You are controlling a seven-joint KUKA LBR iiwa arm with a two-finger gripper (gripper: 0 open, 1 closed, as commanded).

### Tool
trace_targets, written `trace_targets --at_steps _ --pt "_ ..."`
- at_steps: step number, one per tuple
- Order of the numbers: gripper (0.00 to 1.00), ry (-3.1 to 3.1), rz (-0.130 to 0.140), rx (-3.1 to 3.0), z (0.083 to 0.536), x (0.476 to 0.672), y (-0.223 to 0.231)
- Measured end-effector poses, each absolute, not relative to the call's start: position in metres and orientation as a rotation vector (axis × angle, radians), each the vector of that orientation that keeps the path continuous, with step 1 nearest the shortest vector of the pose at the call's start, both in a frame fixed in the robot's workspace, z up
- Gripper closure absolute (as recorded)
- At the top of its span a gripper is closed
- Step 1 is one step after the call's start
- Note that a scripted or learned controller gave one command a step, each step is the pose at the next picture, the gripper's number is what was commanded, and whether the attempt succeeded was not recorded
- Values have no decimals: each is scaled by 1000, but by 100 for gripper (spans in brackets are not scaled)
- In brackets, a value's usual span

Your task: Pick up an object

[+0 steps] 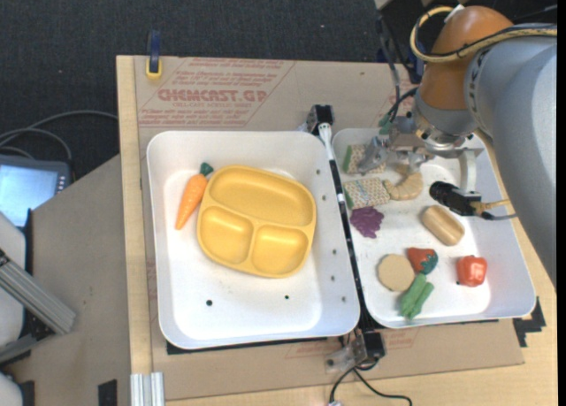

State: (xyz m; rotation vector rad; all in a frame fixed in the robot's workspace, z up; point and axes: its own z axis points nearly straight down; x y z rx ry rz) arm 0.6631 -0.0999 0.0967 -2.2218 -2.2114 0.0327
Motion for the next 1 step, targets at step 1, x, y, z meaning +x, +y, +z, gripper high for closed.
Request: trace_targets --at_steps 1 --pt "0 -2213 7 -2228 84 645 -178"
